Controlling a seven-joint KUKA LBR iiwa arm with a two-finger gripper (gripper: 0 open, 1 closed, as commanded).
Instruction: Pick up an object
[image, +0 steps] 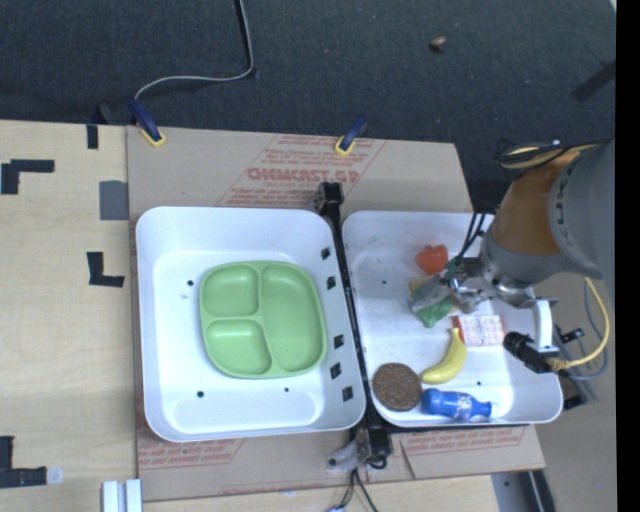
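I am watching the gripper (447, 290) working low in the right white bin (380, 255), right of frame centre, beside a small green object (433, 314) and orange-red piece (432, 259), its grip unreadable, and crowding could be spoiling the pick.

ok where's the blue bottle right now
The blue bottle lies on its side along the near edge of the right bin, just below the banana and right of the brown round disc.
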